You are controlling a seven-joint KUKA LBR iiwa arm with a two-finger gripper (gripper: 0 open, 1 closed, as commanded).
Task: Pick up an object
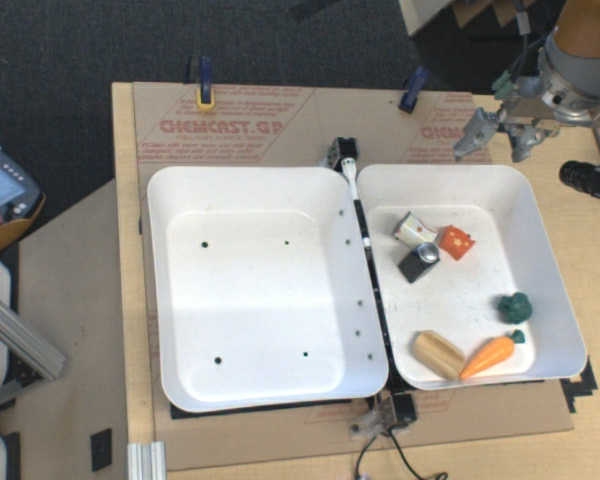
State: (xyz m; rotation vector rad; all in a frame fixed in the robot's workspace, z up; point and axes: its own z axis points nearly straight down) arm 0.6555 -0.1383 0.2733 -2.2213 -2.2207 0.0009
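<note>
fingers (477,134) above bin's far rim | red block (457,243) well below, apart

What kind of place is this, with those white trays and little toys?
Most likely a robotics lab test bench. Two white bins sit on a clamped board, toy items like a carrot lie in the right one, and a robot arm's gripper hangs above its far corner.

left bin (180,193) | cardboard sheet (280,108) | blue clamps (203,73), (414,86)
</note>
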